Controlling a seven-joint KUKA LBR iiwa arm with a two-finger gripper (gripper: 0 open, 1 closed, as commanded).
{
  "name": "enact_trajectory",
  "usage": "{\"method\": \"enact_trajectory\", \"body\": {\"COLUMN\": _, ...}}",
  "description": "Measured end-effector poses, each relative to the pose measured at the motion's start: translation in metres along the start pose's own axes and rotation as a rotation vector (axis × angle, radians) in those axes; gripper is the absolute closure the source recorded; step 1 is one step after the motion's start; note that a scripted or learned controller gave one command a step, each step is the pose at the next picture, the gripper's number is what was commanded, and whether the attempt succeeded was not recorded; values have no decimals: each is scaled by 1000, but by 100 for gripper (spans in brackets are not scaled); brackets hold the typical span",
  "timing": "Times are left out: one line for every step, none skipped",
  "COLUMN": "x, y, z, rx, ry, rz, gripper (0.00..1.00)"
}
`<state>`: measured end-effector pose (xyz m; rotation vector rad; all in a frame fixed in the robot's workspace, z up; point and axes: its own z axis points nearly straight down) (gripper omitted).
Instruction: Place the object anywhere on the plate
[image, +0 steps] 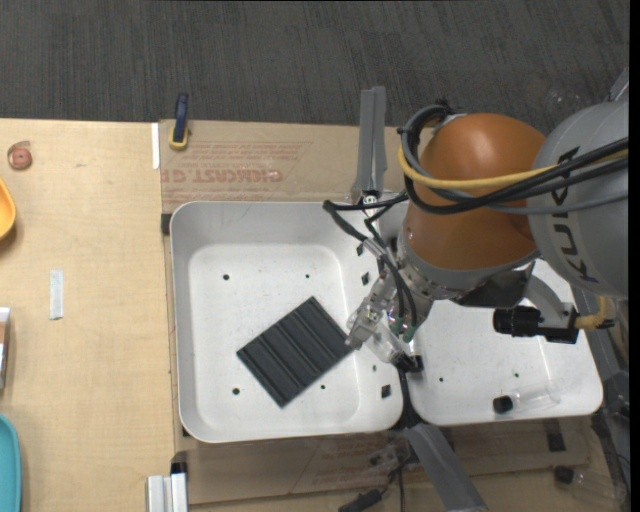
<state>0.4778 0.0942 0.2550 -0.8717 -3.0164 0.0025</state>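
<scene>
Seen from the fixed camera above, the arm (480, 215) reaches in from the right, its orange band bulging over the seam between the two white bins, with a yellow cable looped across it. Below the band the tool (375, 328) hangs at the right edge of the left bin (195, 300), just beside the upper right corner of a dark ribbed plate (297, 351). That plate lies flat and skewed on the left bin's floor, near the middle toward the front. Whether the tool is released or clenched cannot be told from here, since the wrist and cabling crowd over it, and nothing can be made out within its grasp. In the right bin (570, 400), near the front rim, a small clear object with a dark cap (525, 401) lies on its side, well apart from the plate. The bins sit on a bench (80, 350) of pale wood, with a brown cardboard sheet (250, 165) behind the left bin.
</scene>
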Motion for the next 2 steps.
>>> {"method": "enact_trajectory", "body": {"x": -16, "y": 17, "z": -51, "rx": -2, "ry": -2, "rz": -57, "gripper": 100}}
{"method": "enact_trajectory", "body": {"x": -16, "y": 17, "z": -51, "rx": -2, "ry": -2, "rz": -57, "gripper": 0}}
